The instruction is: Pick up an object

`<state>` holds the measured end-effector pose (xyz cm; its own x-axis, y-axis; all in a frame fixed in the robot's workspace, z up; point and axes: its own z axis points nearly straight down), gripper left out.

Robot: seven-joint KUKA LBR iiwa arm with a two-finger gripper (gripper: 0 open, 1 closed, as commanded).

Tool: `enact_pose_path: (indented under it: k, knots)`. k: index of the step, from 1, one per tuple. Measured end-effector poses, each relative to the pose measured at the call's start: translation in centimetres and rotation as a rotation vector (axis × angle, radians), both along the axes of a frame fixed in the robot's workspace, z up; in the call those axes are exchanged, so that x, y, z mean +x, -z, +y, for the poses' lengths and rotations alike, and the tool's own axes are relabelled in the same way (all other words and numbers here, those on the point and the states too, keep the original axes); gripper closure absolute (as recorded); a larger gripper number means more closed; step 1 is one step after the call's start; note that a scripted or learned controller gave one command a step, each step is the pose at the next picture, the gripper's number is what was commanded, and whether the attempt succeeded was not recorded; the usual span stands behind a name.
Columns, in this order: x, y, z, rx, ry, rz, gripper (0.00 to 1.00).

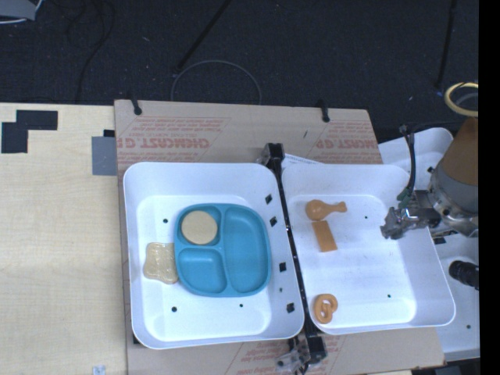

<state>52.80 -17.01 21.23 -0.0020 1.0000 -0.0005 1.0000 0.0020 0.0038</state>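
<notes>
In the right bin [391, 303] lie three orange-brown toy foods: a drumstick-shaped piece [323, 208] near the back left, a flat rectangular piece [325, 236] just in front of it, and a pretzel [325, 308] at the front left corner. My gripper [397, 223] hangs over the right bin's right side, about a hand's width right of the rectangular piece, with nothing seen between its fingers. In the left bin [148, 201] a blue divided plate [234, 256] carries a round tan cookie [198, 226], and a pale waffle-like piece [161, 262] lies against its left edge.
A black divider [283, 248] runs between the two bins. Cardboard [234, 135] lies under and behind the bins. The arm's body [462, 178] stands over the right bin's right rim. Dark floor with cables is at the back.
</notes>
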Motion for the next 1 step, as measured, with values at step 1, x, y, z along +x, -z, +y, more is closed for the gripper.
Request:
enact_pose_path:
  k: [1]
  knots:
    - [0.33,-6.33,-0.13,-0.001,0.001,0.0,1.0]
